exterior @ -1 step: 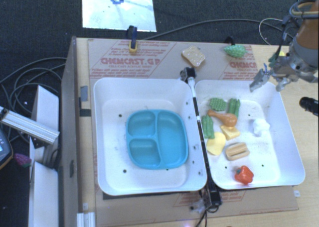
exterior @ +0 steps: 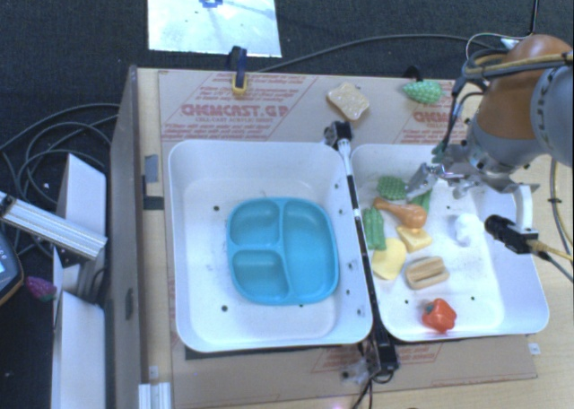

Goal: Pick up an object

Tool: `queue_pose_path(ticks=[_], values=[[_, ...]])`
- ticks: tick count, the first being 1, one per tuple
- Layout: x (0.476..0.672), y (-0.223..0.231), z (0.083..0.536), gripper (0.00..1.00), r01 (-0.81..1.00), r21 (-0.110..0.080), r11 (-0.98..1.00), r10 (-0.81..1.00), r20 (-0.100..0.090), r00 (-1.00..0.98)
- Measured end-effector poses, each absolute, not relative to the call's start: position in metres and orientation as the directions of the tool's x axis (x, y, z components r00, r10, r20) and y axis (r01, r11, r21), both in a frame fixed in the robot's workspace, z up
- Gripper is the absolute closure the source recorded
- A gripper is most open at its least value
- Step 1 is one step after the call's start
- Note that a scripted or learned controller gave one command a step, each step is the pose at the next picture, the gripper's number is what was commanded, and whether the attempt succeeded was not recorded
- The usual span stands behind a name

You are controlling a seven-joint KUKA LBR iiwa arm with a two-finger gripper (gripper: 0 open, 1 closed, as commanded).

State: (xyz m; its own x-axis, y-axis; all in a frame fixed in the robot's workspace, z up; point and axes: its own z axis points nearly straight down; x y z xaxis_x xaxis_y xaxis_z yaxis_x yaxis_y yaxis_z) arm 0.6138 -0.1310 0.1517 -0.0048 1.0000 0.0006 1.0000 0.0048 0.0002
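My gripper (exterior: 442, 185) hangs over the back of the right bin (exterior: 502, 308), open, with nothing between its fingers. Its left finger (exterior: 421, 182) is just right of a green leafy piece (exterior: 391, 187) and above a brown drumstick (exterior: 404, 213). Further toward the front lie a green pickle (exterior: 374, 229), a yellow wedge (exterior: 414, 238), a pale yellow slice (exterior: 388, 261), a tan bun (exterior: 425, 271) and a red pepper (exterior: 439, 314). A small white piece (exterior: 463, 230) lies below the gripper.
The left bin (exterior: 206, 308) holds a blue divided plate (exterior: 282, 250). Behind the bins, a toast slice (exterior: 348, 100) and a green knobbly item (exterior: 422, 91) lie on the cardboard. The divider between the bins runs just left of the food.
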Motion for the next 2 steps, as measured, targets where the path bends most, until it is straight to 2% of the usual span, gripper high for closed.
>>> queue_pose_path(ticks=[1,2], values=[[0.592,-0.102,0.084,0.0,1.0,0.001,0.004,1.0,0.0,-0.004],[0.593,-0.102,0.095,1.0,1.0,0.003,0.004,1.0,0.0,-0.004]])
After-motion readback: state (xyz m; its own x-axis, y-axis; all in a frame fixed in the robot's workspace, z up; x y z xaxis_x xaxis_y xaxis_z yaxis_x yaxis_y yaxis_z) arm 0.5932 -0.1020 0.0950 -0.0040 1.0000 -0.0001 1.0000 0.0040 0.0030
